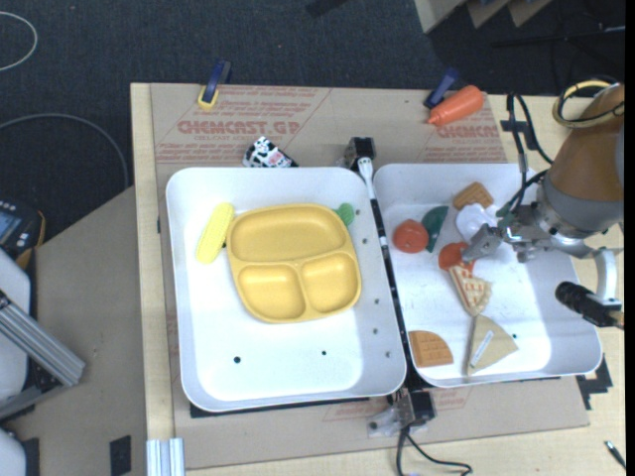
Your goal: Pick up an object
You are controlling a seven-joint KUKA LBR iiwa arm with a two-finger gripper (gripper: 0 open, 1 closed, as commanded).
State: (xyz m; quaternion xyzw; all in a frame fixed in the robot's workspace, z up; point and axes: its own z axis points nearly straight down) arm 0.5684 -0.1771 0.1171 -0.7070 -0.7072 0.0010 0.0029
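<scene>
Claw [476,246]: sat low in the right bin [571,350], at the end of the grey arm [585,181] reaching in from three o'clock. Its fingers could not be made out against the clutter, so whether they stood wide, narrow or closed on something could not be told. Nothing was plainly seen held between them.

Nearest item: a small red piece [452,256], just beside the claw at its eight o'clock, possibly touching; contact uncertain. Judged the likeliest target.

Pizza slice [471,291]: at the claw's six o'clock, near, lying flat.

White piece [466,225]: at the claw's eleven o'clock, just beside it.

Green item [436,222]: at ten o'clock, near. Tomato [410,235] beyond it at nine o'clock.

Cracker [473,195]: at twelve o'clock, near the bin's far wall.

Wedge [490,344] and toast [431,347]: at six and seven o'clock, well apart from the claw, by the bin's near wall.

Left bin [198,365]: at nine o'clock, holding a yellow divided tray [294,262], a corn cob [214,231] at the tray's nine o'clock, and a green bit [345,212] at the tray's two o'clock.

Carrot [455,106]: outside the bins, at twelve o'clock on the bench.

Progress, as judged: approach made, claw down among the items; no lift shown. Grasp and raise remained to be done.
</scene>
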